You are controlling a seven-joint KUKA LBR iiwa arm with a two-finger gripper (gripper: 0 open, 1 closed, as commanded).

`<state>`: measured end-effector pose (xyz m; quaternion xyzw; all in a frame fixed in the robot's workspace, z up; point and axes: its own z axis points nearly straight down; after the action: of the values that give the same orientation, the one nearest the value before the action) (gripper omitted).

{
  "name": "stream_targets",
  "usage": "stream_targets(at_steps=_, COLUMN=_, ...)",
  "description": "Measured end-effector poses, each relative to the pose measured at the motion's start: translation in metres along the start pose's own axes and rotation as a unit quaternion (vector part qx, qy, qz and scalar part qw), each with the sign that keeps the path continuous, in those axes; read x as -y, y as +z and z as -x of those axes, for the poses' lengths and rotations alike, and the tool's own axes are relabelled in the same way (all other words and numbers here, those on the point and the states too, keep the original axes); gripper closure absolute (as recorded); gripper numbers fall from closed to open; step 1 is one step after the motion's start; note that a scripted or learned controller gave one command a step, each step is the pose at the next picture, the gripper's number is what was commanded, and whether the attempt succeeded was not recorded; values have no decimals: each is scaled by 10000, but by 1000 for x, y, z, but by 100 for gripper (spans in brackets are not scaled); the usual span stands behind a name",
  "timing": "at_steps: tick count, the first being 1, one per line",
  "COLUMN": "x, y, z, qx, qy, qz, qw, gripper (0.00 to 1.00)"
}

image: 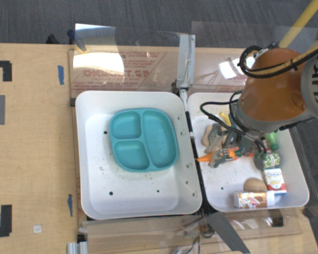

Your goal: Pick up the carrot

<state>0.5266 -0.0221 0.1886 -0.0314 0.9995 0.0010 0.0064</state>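
Hovering low over right bin [296, 193]; end effector [223, 151] straddles carrot [218, 155], grip state can't tell. Risk: clutter w/ brown item [209, 136] just beside, could snag wrong thing or slip.

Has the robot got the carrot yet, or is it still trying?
Done: the arm has reached into the right bin, and its end effector is down at the carrot. In hand: closing on the carrot; whether it is actually gripped is hard to tell. Left: the carrot lies on the bin floor and must be lifted.
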Motion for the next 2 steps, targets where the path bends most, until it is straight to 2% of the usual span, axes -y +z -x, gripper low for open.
stream_targets(at_steps=1, x=1, y=-8, z=1, qx=11, qy=14, qz=-5, qw=10000, gripper=100)
stream_targets(at_steps=2, x=50, y=-76, z=-32, qx=-1, qy=-355, qz=-26, qw=9994, gripper=100)
